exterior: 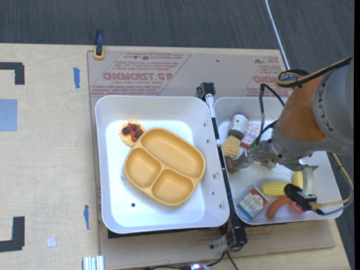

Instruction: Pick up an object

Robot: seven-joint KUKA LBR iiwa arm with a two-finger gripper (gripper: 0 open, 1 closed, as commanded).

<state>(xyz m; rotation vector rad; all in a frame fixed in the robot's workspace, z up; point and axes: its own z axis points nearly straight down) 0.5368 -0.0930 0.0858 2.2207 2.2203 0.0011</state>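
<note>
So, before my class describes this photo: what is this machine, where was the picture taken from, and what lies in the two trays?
It is a robot arm, grey with an orange band, reaching in from the right. One fixed camera above the bench looks down at a slant. The left bin holds a yellow divided plate and a small toy pastry. The right bin holds toy food: a corn cob, a sausage, a small carton, a bottle. The arm's gripper sits low in that bin; whether it holds anything is unclear.
</note>
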